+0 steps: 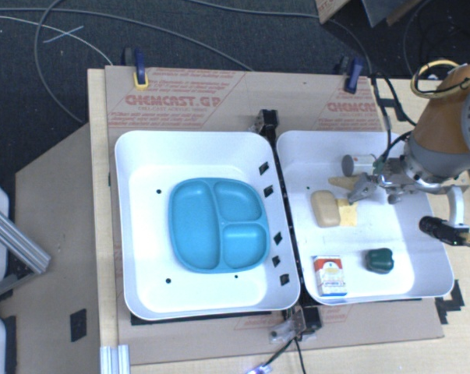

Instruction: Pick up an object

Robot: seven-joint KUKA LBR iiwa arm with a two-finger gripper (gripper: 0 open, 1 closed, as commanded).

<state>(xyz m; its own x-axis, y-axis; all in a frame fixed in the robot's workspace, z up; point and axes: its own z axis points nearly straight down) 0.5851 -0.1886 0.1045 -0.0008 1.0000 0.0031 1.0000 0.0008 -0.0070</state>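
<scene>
Hovering low over the right bin, your claw sits just beside the tan block with its grip state impossible to tell, nothing visibly lifted, so the pick remains undone.

In the right bin, the arm and its gripper block the upper half from the right. Below them a tan block, yellow piece, small box and green object lie apart, with bare floor between. The blue divided plate fills the left bin's middle, leaving open margins.
</scene>
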